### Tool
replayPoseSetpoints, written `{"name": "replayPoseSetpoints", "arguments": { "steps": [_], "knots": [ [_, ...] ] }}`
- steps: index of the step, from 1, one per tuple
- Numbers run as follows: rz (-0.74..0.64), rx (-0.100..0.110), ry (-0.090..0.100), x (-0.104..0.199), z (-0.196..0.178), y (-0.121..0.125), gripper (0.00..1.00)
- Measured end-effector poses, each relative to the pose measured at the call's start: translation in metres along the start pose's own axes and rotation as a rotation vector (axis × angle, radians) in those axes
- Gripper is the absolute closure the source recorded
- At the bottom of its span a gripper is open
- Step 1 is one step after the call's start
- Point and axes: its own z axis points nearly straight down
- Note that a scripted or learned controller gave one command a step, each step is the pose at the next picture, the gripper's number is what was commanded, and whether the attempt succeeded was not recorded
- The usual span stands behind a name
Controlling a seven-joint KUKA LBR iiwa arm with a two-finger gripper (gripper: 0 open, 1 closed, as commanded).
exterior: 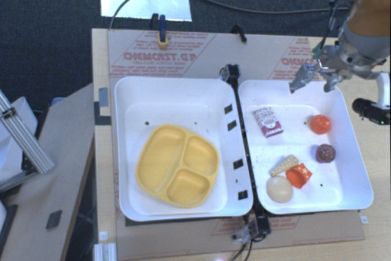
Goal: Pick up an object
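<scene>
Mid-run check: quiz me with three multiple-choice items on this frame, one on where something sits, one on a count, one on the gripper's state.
1. Where does the yellow divided tray lie?
A. left bin
B. right bin
C. on the bare bench

2. How many loose objects lie in the right bin?
A. two
B. four
C. six

3. How does the gripper stand?
A. shut on the orange ball
B. open, above the right bin's far edge, holding nothing
C. pressed down into the yellow tray

Key: 1 A, the yellow divided tray rests on the left bin floor. 2 C, the right bin holds a pink packet, orange ball, dark red ball, cone-shaped piece, red piece and cream ball. 3 B, the gripper has its fingers spread with nothing between them.
</scene>
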Motion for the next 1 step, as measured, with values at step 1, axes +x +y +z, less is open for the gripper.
{"name": "replayPoseSetpoints", "arguments": {
  "steps": [1],
  "knots": [
    [-0.002,-0.012,-0.001,0.0004,-0.0072,0.0017,0.0]
  ]
}}
